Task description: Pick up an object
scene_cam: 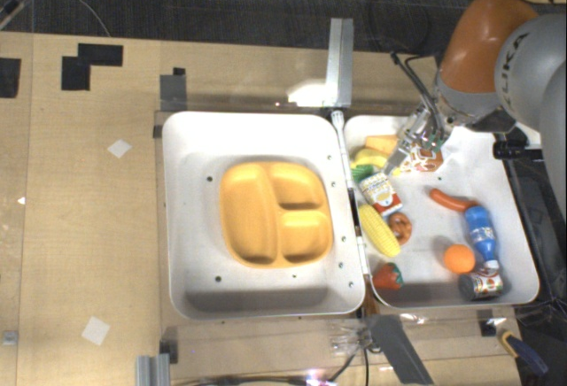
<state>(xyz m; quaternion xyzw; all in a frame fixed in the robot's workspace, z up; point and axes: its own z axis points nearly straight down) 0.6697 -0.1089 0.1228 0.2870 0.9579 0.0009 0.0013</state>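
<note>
On the wooden counter sit two shallow white bins side by side. The left bin carries a yellow divided tray lying near its middle, with two small compartments on the side toward three o'clock and one long compartment toward nine o'clock. The right bin carries a scatter of small things: a corn cob lies along its nine o'clock wall, a small carton with a red label just above it toward twelve o'clock, a green piece and a pale yellow piece further up that same wall, and a red strawberry-like piece at the seven o'clock corner. A red sausage lies tilted near the bin's middle, a blue bottle just below it toward five o'clock, an orange ball beside the bottle's lower end, and a tin can on its side at the five o'clock corner. The grey arm with its orange band comes in from two o'clock, and the gripper is low over the twelve o'clock part of the right bin, close to the pale yellow piece and to a round red-and-white item right under it. Whether the jaws are apart or closed cannot be told from this slant, and nothing can be seen held between them.
</note>
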